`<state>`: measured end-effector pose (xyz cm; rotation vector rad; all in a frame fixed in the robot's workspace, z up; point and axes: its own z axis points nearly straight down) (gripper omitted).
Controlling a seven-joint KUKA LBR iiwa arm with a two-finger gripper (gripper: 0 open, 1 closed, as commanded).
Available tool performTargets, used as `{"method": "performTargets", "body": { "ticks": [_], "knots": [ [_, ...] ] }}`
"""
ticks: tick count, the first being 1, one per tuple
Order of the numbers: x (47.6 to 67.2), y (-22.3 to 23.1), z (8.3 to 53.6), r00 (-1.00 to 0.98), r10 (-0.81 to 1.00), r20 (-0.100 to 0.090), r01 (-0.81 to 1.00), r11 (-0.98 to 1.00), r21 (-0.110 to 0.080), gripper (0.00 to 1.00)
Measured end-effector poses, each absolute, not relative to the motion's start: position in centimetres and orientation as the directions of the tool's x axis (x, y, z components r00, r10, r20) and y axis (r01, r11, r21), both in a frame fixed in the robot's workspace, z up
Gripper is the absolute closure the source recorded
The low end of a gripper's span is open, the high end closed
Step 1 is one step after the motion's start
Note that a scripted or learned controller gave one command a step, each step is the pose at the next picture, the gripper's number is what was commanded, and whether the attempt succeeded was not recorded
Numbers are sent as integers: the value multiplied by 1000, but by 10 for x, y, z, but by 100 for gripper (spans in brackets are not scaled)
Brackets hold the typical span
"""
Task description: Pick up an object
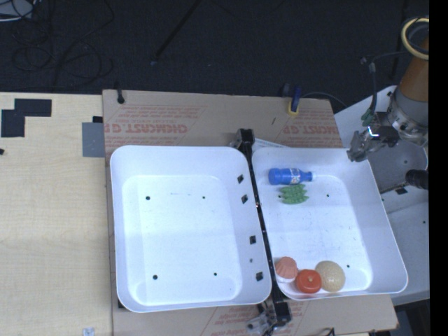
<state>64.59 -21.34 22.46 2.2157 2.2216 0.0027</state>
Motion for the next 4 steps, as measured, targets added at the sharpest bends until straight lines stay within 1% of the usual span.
{"method": "performTargets", "body": {
  "ticks": [1, 2, 3, 4],
  "knots": [
    [645, -214, 407, -2, 1000, -7, 1000, 2, 17, 100],
    [644, -212, 548, -4, 1000, -6, 1000, 4, 15, 100],
    [601, -214, 538, 2, 1000, 1, 1000, -2, -3, 100],
    [560, -214, 538, 3, 1000, 1, 1000, -3, -3, 100]
  ]
}}
